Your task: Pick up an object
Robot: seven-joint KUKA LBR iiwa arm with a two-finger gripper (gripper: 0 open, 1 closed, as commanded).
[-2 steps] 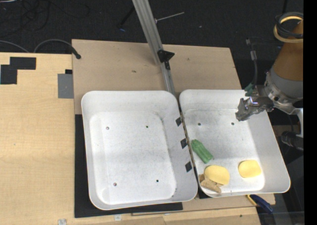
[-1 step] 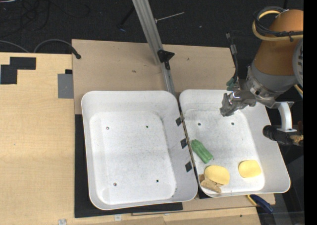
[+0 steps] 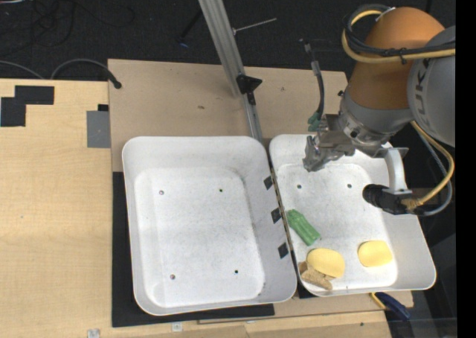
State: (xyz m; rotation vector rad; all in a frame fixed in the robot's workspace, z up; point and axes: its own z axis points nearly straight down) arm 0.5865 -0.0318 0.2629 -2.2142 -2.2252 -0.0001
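In the right bin (image 3: 416, 269) lie a green object (image 3: 303, 226) near its left wall, a yellow round object (image 3: 326, 262) at the front left, a small tan piece (image 3: 317, 278) just below it, and another yellow object (image 3: 375, 253) at the front right. My gripper (image 3: 315, 156) hangs over the back left part of that bin, well behind the green object. Nothing shows between its fingers.
The left bin (image 3: 141, 180) sits beside the right one, with black clips (image 3: 276, 214) along the shared wall. A slanted metal rail (image 3: 223, 39) rises behind the bins. The arm's orange band (image 3: 394, 39) and cables fill the upper right.
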